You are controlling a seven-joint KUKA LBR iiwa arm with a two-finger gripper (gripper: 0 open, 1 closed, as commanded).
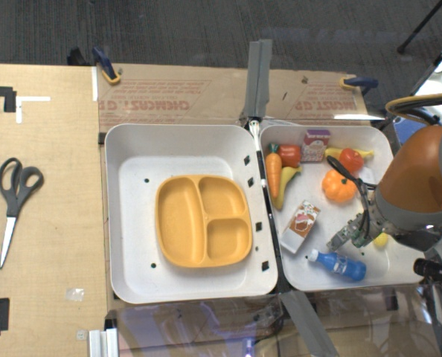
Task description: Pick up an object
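Two shallow white plastic bins sit side by side on the bench: the left bin [124, 222] holds a yellow three-compartment plastic tray [204, 220], the right bin [299, 270] a scatter of toy groceries. The grey arm with its orange band [422, 177] reaches in from the right, its gripper [353, 233] low in the right bin, whether parted or closed cannot be told. Nearby lie a round orange toy fruit [338, 187], a blue plastic bottle [341, 265] and a small white carton [300, 223].

Two white bins sit side by side. The left bin [124, 199] holds a yellow divided plate [204, 220]. In the right bin [299, 274], the gripper [349, 234] hangs near the front edge, just above a blue bottle [341, 265], beside an orange [338, 186].
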